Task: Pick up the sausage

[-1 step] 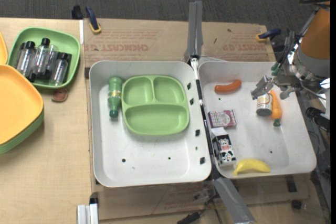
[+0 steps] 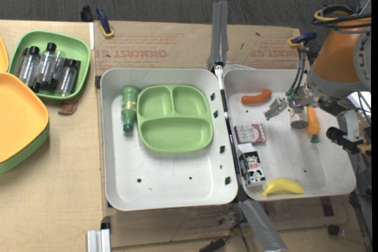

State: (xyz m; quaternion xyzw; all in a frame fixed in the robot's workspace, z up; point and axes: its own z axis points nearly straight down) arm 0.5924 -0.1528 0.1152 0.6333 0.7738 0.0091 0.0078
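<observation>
Sausage (image 2: 256, 97) just left of gripper (image 2: 286, 107), long axis roughly left-right, tilted slightly; fingers' spread impossible to judge, nothing visibly held.

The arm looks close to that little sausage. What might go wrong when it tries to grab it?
The sausage lies near the right bin's back wall, so the tool may bump the wall or nudge the sausage away. The carrot lies right under the arm, which could knock it. The sausage is round, so it may slip out.

Divided plate (image 2: 175, 118) and bottle (image 2: 128, 108) lie in the left bin (image 2: 171, 189); sausage (image 2: 256, 97) (far end), banana (image 2: 282, 187) in the right bin (image 2: 307, 177).
</observation>
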